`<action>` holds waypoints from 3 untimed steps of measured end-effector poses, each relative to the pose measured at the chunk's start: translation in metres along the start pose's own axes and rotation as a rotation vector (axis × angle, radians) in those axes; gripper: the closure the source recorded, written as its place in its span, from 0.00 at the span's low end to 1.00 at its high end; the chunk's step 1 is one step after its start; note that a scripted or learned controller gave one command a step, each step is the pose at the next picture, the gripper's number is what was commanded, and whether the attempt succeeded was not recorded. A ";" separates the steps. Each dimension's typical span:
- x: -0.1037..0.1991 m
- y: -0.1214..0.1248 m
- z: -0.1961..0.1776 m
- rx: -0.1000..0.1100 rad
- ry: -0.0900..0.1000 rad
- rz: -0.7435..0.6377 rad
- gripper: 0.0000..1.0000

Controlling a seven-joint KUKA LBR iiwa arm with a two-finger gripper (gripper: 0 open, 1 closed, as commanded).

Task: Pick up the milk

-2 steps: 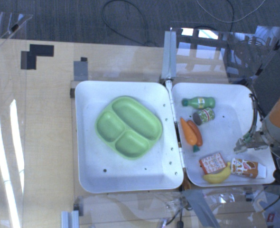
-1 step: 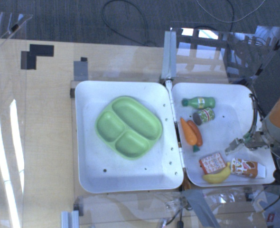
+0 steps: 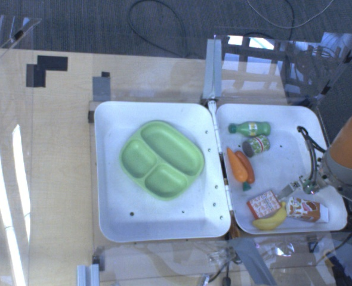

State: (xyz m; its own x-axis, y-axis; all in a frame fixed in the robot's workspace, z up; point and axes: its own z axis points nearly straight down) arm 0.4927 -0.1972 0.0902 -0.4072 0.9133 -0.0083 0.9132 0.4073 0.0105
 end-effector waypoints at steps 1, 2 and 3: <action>-0.003 -0.005 -0.023 0.004 0.005 -0.062 0.00; 0.061 0.026 0.000 -0.001 -0.001 -0.220 0.00; -0.009 0.004 -0.067 0.005 0.003 0.015 0.00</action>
State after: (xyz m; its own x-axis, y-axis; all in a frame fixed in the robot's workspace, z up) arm 0.4987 -0.2036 0.1572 -0.3931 0.9195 -0.0055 0.9195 0.3931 0.0057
